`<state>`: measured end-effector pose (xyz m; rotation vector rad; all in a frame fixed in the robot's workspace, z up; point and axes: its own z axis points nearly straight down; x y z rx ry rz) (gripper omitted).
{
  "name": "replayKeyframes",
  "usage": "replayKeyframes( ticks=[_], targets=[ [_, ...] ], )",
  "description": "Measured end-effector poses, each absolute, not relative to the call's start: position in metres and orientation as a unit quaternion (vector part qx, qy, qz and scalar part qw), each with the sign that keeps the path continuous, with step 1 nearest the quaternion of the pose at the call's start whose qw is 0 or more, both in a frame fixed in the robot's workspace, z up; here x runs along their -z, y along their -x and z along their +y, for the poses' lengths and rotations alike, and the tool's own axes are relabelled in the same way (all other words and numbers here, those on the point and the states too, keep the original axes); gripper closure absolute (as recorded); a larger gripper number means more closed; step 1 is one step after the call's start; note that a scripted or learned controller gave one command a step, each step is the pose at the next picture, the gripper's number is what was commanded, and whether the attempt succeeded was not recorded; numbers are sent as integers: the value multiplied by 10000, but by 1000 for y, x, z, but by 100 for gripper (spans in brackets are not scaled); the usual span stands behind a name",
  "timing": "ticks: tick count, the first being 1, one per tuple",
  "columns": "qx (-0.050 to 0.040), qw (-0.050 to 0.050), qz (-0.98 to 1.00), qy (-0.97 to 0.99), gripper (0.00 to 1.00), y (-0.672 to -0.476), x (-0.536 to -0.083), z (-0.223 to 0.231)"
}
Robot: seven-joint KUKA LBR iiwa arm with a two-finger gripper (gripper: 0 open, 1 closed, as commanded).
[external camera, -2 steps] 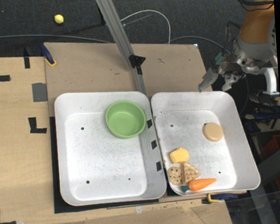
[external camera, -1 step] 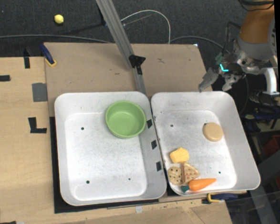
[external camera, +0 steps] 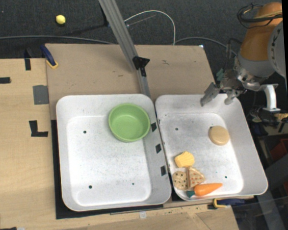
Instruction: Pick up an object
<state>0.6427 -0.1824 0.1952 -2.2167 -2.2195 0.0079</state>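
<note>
We count two white bins on the table (external camera: 96, 66): the left bin (external camera: 75, 190) and the right bin (external camera: 247, 178). In the left bin we see one green bowl (external camera: 129, 122), toward its 12 o'clock edge. In the right bin we count five small things: one tan round piece (external camera: 218, 135) near its 3 o'clock side, and, gathered toward 6 o'clock, one yellow block (external camera: 185, 159), two crackers (external camera: 179, 180) (external camera: 195, 176) and one orange carrot (external camera: 207, 189). We see one arm with one tool (external camera: 219, 95), and one yellow ball (external camera: 60, 19) off the table at 11 o'clock.
</note>
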Motion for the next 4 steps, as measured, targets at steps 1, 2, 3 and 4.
replayKeyframes(
  ticks=[1, 2, 3, 4],
  targets=[
    [-28, 30, -7075, 7067, 0, -632, -136, -185],
    [-15, 3, -7080, 7062, 0, -632, -86, -184],
    [-11, 4, -7084, 7058, 100, -632, -98, -183],
    [13, -18, -7081, 7061, 100, -640, -152, -174]
  ],
)
